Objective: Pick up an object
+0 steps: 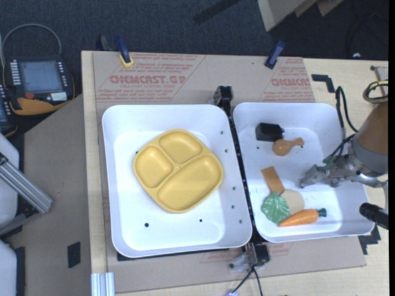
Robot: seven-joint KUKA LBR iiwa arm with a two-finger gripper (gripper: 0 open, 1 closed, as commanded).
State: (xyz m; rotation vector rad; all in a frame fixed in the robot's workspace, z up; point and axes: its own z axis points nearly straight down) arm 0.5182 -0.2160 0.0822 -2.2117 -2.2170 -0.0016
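The grey two-finger hand point(310, 177) is hovering low inside the right shallow white plastic bin point(247, 165), fingers spread narrowly with nothing between them. Relative to that hand: the orange plastic carrot point(301, 217) is lying just below, the tan chicken drumstick point(287, 145) above, the brown rectangular block point(272, 179) and green leafy toy point(275, 207) leftward. A yellow divided plate point(178, 170) is sitting in the left bin point(117, 165).
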